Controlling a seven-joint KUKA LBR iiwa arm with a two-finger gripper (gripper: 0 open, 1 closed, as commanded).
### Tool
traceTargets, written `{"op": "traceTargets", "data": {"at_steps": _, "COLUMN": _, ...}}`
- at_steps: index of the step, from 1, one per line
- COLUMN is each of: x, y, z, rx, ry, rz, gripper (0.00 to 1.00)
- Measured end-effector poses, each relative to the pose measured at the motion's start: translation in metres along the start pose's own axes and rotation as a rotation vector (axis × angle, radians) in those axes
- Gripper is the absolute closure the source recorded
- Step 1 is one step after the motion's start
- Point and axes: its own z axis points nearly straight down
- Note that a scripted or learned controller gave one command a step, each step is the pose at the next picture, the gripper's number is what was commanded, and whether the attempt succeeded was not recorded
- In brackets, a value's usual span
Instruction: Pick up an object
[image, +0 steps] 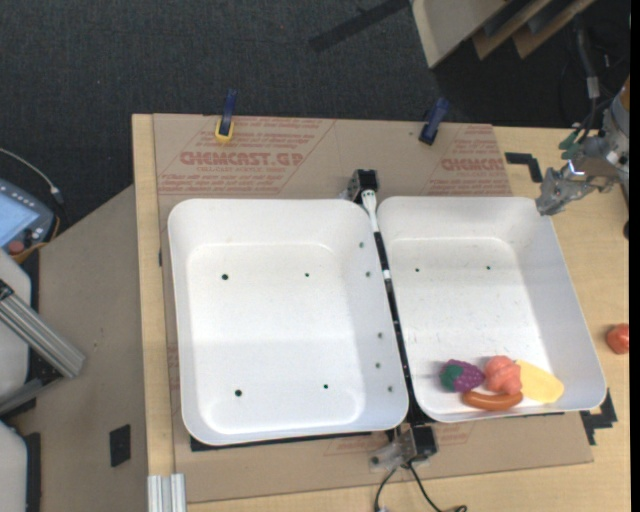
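We see two white bins side by side, the left bin (270, 310) and the right bin (480, 290). The gripper (556, 192) hangs over the right bin's far right corner; we cannot tell its grip. Toy foods huddle in the near right corner: a yellow piece (541, 385), an orange-red lump (503, 373), purple grapes (462, 375), and a sausage (491, 400) lying left to right.

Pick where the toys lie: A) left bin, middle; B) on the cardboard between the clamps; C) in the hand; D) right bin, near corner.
D: the purple grapes, orange toy, yellow piece and sausage cluster in the right bin at its near corner.
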Motion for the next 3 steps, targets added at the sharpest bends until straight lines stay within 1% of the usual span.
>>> {"op": "traceTargets", "data": {"at_steps": 3, "x": 0.000, "y": 0.003, "z": -0.034, "rx": -0.014, "ry": -0.008, "rz": -0.003, "gripper": 1.00}}
